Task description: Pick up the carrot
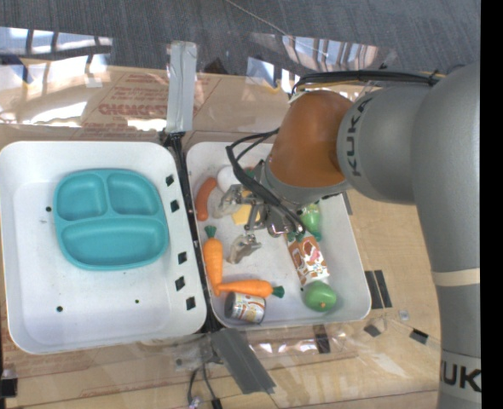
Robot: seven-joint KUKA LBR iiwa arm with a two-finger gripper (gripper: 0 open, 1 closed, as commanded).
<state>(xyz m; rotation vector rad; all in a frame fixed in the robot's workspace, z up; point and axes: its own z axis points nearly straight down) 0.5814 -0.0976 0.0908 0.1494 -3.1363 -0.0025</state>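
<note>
Gripper over right bin, carrots untouched

Gripper (250, 228) hangs in the right bin (354, 254), holding nothing; fingers' state can't be told. One carrot (212, 260) lies by the left wall, another carrot (250, 289) beside a can (245, 308). Teal plate (111, 218) in the left bin (21, 254).

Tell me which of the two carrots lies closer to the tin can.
The carrot lying crosswise, green tip toward the green pear, right above the tin can. The other carrot runs along the divider.

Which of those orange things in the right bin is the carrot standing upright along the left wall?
Look in the right bin, along its left wall. The carrot there runs lengthwise, green tip up; the other carrot lies crosswise below it, and the sausage above is redder, without green.
</note>
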